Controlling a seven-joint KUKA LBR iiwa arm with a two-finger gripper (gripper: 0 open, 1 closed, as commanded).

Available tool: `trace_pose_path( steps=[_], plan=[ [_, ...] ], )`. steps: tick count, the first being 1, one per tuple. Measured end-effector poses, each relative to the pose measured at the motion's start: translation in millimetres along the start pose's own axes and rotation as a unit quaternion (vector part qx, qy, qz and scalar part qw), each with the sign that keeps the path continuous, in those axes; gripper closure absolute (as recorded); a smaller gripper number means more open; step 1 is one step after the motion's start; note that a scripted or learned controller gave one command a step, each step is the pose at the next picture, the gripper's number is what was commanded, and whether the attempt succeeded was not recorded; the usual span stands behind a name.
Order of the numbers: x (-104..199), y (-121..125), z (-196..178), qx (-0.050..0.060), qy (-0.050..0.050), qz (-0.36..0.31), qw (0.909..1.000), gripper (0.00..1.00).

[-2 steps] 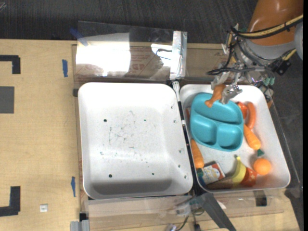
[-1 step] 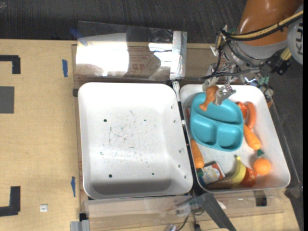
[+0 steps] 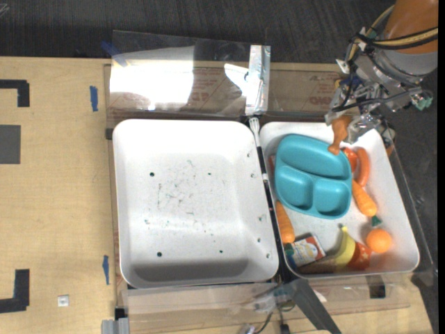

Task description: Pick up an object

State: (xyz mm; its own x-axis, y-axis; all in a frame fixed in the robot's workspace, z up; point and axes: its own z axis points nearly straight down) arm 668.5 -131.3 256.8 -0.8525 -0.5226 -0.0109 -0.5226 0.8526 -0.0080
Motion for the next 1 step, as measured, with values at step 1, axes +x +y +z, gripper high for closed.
trace_pose_path(
  steps=[1],
  plan=[
    [30.4,-42.6,-2.4,-0.001,0.001,-0.033,0.9995,1.00]
  ],
)
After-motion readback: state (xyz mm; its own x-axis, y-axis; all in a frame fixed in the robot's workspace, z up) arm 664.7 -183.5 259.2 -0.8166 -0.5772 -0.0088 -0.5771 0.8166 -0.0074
